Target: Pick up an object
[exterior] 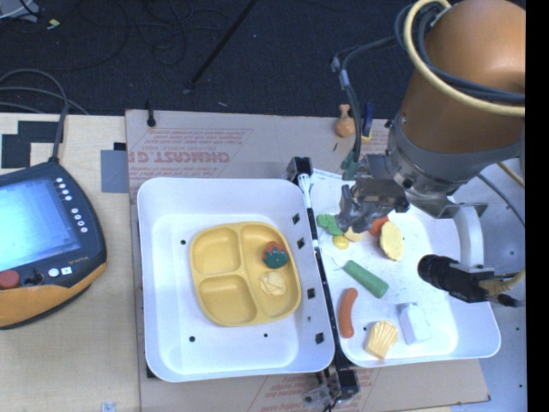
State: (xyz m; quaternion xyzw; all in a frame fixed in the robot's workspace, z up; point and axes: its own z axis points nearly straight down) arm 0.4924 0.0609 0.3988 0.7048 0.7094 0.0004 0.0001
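gripper [358, 221] low in right bin [480, 337] | over green piece [328, 224] | finger state: cannot tell

The gripper [358, 222] hides part of a green toy [328, 223] beneath it.

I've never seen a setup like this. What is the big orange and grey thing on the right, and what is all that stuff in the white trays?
That is a robot arm, seen by one camera fixed above the bench, looking down at a slant. Its end effector hangs low over the right white bin, among toy foods: a green stick, an orange sausage, a yellow shell-shaped piece and a pale yellow wedge. The left white bin holds a yellow divided plate with two small toys in it. I cannot tell if anything is held. The screen device at left is probably the robot's controller.
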